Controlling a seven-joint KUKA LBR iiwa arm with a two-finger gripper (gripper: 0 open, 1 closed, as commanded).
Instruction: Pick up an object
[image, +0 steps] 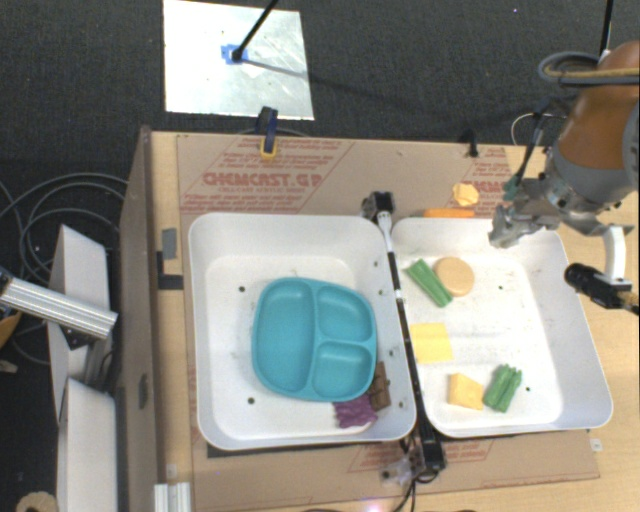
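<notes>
My gripper (502, 232) hangs over the far right corner of the right bin (570, 330), beneath the orange-banded wrist. Nothing shows between its fingers. In that bin lie a green stick (429, 281) touching a tan round piece (455, 275), a yellow square (432, 342), a yellow wedge (464, 391) and a second green piece (502, 387). The gripper stands to the right of and behind the tan round piece, apart from it.
The left bin (225, 300) holds a teal divided plate (313, 338), with a purple piece (353, 412) and a brown piece (381, 390) at its near right edge. A yellow piece (465, 193) and an orange stick (449, 212) lie on the cardboard behind the right bin.
</notes>
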